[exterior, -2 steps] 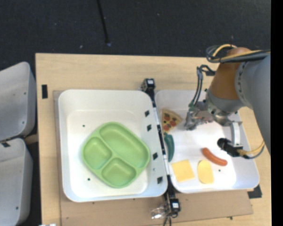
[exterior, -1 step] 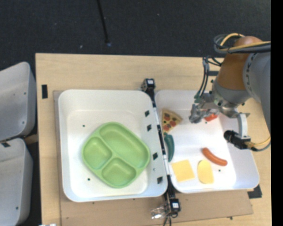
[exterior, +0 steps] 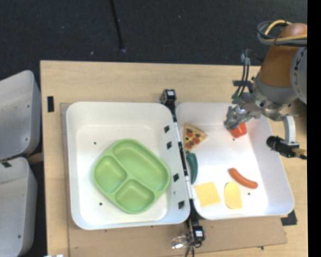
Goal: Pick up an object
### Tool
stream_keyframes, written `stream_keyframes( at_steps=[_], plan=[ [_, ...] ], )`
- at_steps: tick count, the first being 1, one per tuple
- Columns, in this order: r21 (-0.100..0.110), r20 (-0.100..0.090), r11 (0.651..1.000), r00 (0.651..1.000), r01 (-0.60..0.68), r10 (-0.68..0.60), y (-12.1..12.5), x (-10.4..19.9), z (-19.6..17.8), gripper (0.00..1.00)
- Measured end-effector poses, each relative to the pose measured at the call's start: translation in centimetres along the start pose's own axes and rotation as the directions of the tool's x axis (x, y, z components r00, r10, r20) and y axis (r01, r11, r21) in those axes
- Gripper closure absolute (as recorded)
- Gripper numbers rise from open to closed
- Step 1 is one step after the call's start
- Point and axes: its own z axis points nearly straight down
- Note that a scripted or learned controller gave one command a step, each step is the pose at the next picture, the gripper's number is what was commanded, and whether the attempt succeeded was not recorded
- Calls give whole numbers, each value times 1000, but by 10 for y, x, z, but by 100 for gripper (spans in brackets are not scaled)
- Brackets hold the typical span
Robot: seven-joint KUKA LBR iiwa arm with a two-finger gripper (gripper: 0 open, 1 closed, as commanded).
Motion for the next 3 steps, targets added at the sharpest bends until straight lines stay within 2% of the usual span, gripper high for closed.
stream_keyframes(
  at_steps=[1, 3],
  plan=[
    [1, -1, 1000, 1000, 6, -6, 2, -3, -40, 100],
    [8, -2, 1000, 1000, 7, -7, -13, 96, -20, 100]
  ],
)
